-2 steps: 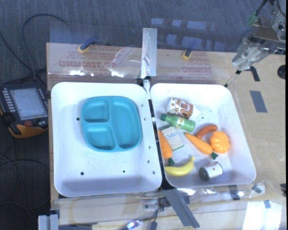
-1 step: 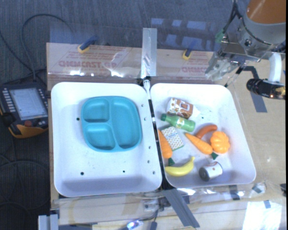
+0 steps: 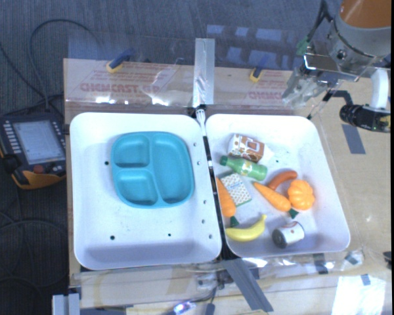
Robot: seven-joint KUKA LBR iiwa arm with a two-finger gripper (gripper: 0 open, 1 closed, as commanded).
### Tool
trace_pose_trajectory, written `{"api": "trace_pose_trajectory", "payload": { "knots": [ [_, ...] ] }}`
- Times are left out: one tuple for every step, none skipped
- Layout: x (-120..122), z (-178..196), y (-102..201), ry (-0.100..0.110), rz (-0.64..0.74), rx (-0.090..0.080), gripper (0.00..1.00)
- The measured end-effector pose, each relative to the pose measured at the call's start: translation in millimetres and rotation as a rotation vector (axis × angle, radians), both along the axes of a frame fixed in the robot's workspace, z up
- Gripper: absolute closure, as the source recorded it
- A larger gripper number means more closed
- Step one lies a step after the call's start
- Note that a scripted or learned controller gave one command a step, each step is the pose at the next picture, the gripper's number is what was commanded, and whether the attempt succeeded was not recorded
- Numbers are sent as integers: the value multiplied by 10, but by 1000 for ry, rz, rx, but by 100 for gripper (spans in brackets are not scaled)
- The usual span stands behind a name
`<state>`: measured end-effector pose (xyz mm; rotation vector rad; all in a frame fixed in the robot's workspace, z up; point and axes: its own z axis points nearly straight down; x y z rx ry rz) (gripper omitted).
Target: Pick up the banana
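The yellow banana (image 3: 247,230) lies near the front edge of the right bin (image 3: 323,169), curved upward at both ends, between an orange carrot and a small can. My gripper (image 3: 303,92) hangs above the back right corner of that bin, well away from the banana, with translucent fingers (image 3: 295,90) pointing down and nothing between them.
The right bin also holds a small box (image 3: 245,148), a green bottle (image 3: 245,168), two carrots (image 3: 272,196), an orange pumpkin (image 3: 301,194), a checked packet (image 3: 236,189) and a can (image 3: 287,234). The left bin (image 3: 92,195) holds a blue divided plate (image 3: 151,168). A handheld pendant (image 3: 31,147) lies left of the bench.
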<state>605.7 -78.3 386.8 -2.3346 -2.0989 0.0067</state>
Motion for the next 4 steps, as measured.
{"api": "trace_pose_trajectory", "payload": {
  "knots": [
    [5, 84, 2, 2, 1, 0, 100],
    [10, 167, 1, 4, 1, 0, 100],
    [16, 252, 0, 6, 2, 0, 100],
    [21, 338, 0, 7, 2, 0, 100]
  ]
}}
